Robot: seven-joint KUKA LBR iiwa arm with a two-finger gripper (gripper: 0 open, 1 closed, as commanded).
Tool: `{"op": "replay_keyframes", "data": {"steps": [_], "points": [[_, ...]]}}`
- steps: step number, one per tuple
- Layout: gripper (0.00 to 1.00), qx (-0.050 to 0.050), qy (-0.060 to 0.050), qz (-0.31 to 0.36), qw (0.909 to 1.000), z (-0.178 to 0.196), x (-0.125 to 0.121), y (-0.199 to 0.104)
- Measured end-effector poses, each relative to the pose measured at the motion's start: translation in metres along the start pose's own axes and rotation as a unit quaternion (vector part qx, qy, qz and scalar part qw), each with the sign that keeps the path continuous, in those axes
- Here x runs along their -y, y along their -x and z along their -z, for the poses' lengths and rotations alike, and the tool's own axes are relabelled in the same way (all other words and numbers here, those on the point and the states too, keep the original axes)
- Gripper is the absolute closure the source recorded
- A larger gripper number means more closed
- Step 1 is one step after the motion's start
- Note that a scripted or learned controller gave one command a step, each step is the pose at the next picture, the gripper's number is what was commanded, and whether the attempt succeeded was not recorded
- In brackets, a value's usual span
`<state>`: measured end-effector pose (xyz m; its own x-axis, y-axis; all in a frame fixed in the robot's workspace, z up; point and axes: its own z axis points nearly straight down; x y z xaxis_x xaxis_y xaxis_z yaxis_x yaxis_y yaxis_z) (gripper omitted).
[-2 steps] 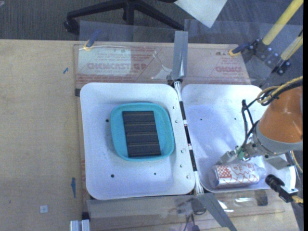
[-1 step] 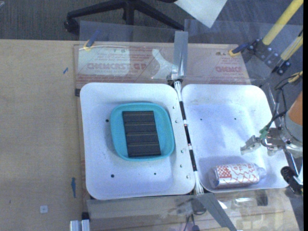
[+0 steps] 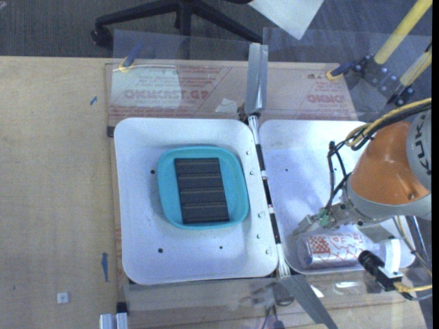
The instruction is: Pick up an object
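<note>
— As we look down on the bench, where does the arm (image 3: 394,166) sit?

— Over the right bin (image 3: 295,149), coming in from the right edge. We note its orange band low above the near half of that bin, with cables looping beside it. The gripper (image 3: 328,219) is down near the bin floor, by the near wall.

— Open or closed?

— We cannot tell; the wrist hides it from us.

— Objects?

— We log a red-and-white patterned cylinder (image 3: 337,248) lying on its side in the right bin, along the near wall, just below the gripper. Whether they touch, we cannot say. In the left bin (image 3: 137,204) a teal tray (image 3: 168,177) rests flat near the middle, carrying a dark ribbed block (image 3: 201,190).

— Surroundings?

— A wooden bench (image 3: 55,184), and chair legs (image 3: 171,9) on the floor beyond it.
</note>
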<state>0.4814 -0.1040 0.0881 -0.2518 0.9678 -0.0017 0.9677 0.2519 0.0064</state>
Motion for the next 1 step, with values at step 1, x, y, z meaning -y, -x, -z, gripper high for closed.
{"op": "replay_keyframes", "data": {"steps": [1], "points": [[0.0,0.0,-0.003,-0.1,0.995,0.0472,0.0107,0.0347]]}}
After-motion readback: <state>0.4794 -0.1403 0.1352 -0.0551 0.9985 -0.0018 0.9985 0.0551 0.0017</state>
